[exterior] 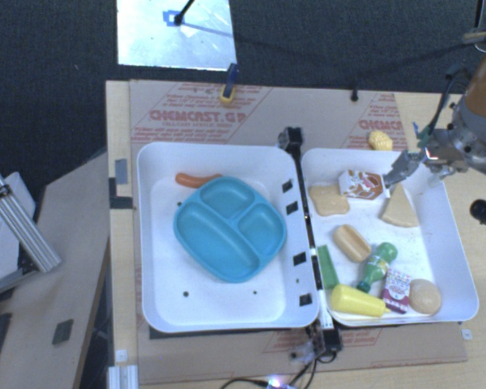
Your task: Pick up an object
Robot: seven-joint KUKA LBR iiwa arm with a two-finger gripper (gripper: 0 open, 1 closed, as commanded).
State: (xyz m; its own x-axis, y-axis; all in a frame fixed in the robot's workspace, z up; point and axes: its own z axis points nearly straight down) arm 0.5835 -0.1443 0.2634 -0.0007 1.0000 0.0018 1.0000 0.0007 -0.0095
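Note:
My gripper [398,172] hangs over the back of the right bin [458,250], above the gap between a red-and-white packet [360,185] and a pale cheese wedge [399,209]. Nothing shows held in it. The same bin holds a toast slice [328,201], a hot dog bun [352,243], a green bottle [377,267], a green stick [327,266], a yellow corn-like piece [356,301], a small red packet [397,288] and a beige potato-like lump [425,297].
The left bin [158,241] bears a blue divided plate [229,228] and an orange sausage [196,179] behind it. A yellow toy [380,140] lies outside the bins on the bench at the back right. A black divider [304,225] runs between the bins.

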